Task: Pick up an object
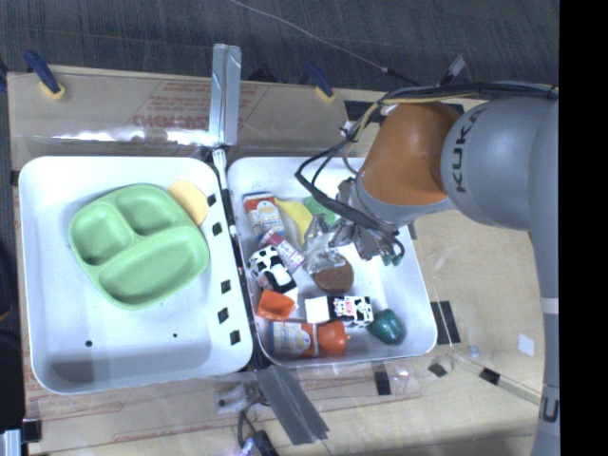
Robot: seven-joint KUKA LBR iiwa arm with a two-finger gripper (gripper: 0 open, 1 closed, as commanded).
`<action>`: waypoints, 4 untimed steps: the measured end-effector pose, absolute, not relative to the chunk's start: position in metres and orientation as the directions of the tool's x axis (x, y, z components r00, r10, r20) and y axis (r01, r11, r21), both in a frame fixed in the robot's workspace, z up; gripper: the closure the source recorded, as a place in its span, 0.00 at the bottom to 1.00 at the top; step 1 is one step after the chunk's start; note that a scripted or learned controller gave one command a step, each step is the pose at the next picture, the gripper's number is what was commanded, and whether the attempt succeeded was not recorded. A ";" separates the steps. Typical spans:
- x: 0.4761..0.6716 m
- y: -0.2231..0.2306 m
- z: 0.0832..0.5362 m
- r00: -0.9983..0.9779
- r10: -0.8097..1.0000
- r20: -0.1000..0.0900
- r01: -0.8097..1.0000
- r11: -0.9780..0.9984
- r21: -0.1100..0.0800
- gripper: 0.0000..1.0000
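arm comes in from the right, orange band over the right bin. tool sits low among the clutter in the middle of that bin; cannot tell how it is set, its tips are lost against the items. just under it lies a brown round piece, dark, flattish, touching or nearly touching the tool, can't tell if pinched. around it: a yellow banana on the far side, a small carton with red top left of the banana, a black-and-white cow toy to the left, an orange piece nearer, a second cow-print toy near the brown piece, a green pepper-like thing at the near right corner, a bottle with orange-red cap lying along the near wall. left bin holds a green divided plate with a yellow item at its far right edge, touching it. both bins sit side by side on the worktop, blue clamps at the far edge.
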State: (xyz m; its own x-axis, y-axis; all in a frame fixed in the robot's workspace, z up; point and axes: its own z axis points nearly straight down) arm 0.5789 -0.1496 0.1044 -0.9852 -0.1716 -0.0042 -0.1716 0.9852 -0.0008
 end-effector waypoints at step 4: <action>0.619 -0.211 0.095 -0.996 0.095 -0.006 0.095 0.996 -0.001 0.00</action>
State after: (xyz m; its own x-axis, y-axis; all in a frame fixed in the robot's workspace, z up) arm 0.6187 -0.2113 0.0947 -0.9955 0.0945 -0.0056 0.0945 0.9955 -0.0013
